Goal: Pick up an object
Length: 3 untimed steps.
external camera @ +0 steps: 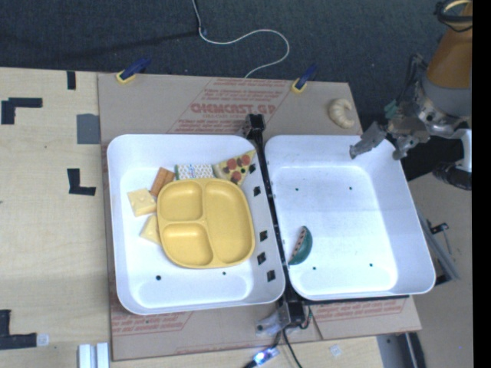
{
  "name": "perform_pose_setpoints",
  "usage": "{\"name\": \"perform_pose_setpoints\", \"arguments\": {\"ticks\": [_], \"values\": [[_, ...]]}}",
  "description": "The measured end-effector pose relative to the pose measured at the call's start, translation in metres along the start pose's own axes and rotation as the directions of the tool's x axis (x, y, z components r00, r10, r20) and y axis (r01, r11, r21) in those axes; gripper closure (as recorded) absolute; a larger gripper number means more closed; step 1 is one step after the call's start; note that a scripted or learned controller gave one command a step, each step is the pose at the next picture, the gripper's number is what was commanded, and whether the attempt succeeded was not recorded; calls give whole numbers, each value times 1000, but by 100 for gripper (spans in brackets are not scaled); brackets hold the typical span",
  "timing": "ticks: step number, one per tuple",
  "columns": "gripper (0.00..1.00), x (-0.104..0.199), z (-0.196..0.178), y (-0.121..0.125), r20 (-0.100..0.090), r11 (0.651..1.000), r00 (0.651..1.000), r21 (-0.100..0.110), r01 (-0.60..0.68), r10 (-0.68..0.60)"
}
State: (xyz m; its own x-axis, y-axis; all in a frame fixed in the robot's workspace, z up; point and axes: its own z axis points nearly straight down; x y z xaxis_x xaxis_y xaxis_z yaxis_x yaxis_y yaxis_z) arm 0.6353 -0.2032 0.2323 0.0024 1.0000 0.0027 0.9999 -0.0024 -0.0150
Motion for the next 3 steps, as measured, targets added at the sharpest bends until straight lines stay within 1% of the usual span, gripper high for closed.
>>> {"name": "perform_pose_setpoints", "arguments": {"ticks": [1,2,3], "values": [[0,1,-9,3,3,1000,1000,-14,4,-4],[0,4,56,3,3,1000,1000,-8,4,-4],[0,-2,101,4,4,1000,1000,-10,4,-4]]}}
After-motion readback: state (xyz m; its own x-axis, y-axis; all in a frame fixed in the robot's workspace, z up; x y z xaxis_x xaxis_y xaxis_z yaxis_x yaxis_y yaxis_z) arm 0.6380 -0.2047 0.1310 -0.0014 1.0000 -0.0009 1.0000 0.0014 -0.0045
